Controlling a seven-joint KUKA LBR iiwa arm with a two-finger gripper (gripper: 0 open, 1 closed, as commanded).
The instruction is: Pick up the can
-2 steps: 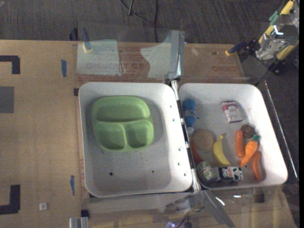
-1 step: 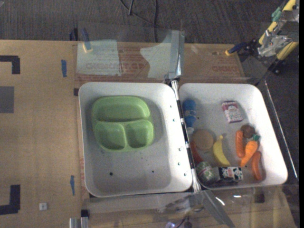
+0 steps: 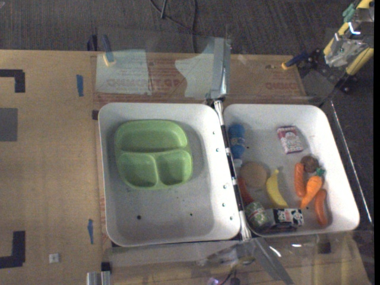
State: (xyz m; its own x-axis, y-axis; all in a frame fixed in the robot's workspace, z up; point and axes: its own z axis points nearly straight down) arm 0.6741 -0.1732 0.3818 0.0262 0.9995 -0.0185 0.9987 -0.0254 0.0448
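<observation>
Can [image 3: 256,214] lies untouched at the right bin's [image 3: 341,159] seven o'clock corner; gripper [image 3: 350,40], state unclear, must first reach down to it.

You get an even, fairly dim overhead light with a cool cast. The two white bins [image 3: 113,218] are the brightest areas, slightly washed out. Soft shadows gather along their inner walls. Faint glare streaks the clear sheet [image 3: 196,70] at upper centre. The whole frame is soft and grainy, small labels unreadable.
</observation>
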